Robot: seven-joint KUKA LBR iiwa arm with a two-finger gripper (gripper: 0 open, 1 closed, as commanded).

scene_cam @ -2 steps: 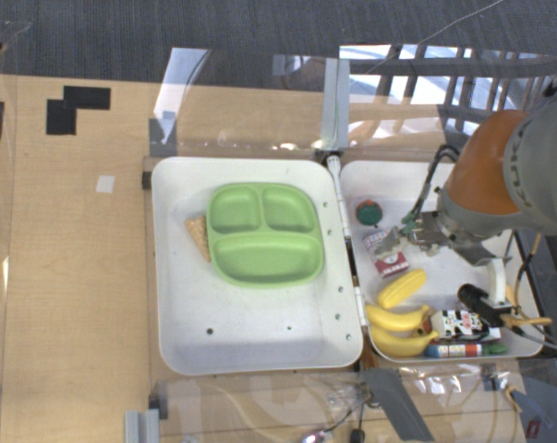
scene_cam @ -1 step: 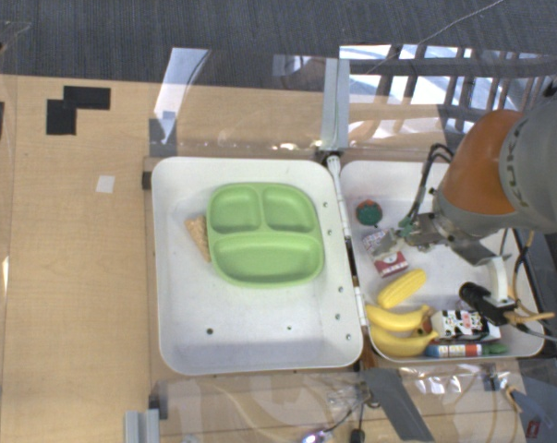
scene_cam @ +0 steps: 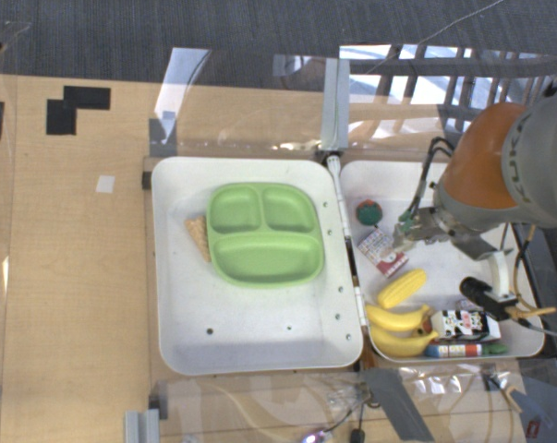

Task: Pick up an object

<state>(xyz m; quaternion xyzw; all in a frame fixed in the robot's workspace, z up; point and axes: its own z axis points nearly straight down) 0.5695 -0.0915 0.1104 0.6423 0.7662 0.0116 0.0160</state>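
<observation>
The gripper is seen low in the right bin, over a flat printed packet; its state cannot be told. Smooth curved bananas lie nearer.

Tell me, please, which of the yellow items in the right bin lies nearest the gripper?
The corn cob, lying just below the gripper; the bananas sit farther down, against the bin's near wall.

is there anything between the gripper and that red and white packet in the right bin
Nothing visible. The gripper hangs just right of and above the red and white packet, with bare bin floor between them. The corn cob lies below the packet, the green ball above-left.
</observation>
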